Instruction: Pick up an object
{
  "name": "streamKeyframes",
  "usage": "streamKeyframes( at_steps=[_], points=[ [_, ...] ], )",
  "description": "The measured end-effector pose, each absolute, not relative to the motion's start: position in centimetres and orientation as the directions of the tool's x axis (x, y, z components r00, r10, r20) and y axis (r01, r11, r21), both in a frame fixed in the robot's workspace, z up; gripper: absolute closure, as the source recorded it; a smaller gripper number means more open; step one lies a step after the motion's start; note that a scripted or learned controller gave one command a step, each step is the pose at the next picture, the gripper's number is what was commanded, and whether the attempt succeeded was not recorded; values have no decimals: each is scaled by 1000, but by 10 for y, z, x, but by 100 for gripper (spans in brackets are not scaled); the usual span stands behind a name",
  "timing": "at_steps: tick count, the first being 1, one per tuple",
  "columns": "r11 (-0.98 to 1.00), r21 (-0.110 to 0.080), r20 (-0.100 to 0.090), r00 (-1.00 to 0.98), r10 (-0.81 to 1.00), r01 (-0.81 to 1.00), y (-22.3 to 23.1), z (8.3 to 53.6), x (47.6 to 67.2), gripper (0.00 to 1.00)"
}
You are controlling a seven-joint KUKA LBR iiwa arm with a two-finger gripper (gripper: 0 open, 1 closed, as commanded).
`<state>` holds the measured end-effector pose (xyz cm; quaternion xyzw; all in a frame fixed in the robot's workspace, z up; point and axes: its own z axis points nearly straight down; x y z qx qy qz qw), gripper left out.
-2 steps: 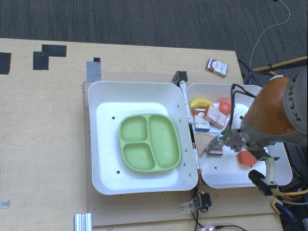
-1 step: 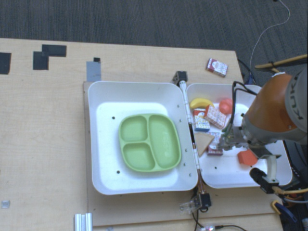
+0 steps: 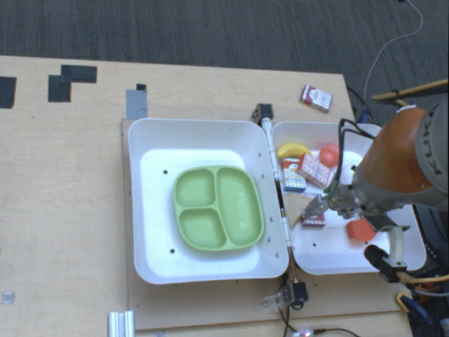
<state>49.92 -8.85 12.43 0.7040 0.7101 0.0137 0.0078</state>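
Bench of pale wood (image 3: 63,188) carrying two shallow white plastic bins side by side. Left bin (image 3: 151,188) holds a light green plastic plate (image 3: 217,208) with three compartments, lying flat near its middle. Right bin (image 3: 330,258) holds the small objects: a yellow toy banana (image 3: 293,150) near its far left corner, a red round toy (image 3: 329,154) just beside the banana, a red and white patterned packet (image 3: 313,168) just below them, a small white and blue carton (image 3: 294,181) beside the packet, a dark red flat packet (image 3: 313,220) nearer the bin's middle, and an orange-red block (image 3: 361,230) to its right. The grey arm with its orange band (image 3: 393,160) reaches over the right bin, and the two-finger gripper (image 3: 316,208) sits low over the dark red flat packet; whether it is spread or closed cannot be told from this angle. Outside the bins, a small red and white box (image 3: 316,98) lies on the bench beyond the right bin
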Motion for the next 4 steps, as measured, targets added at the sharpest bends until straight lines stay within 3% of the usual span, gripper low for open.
streamKeyframes(
  at_steps=[1,2,3,4],
  points=[
    [0,7,0,0,1000,1000,-86,87,489,0],
    [1,14,-1,-1,1000,1000,-86,98,491,100],
    [2,13,-1,-2,1000,1000,-86,98,491,0],
    [3,17,0,-3,1000,1000,-85,109,493,100]
  ],
)
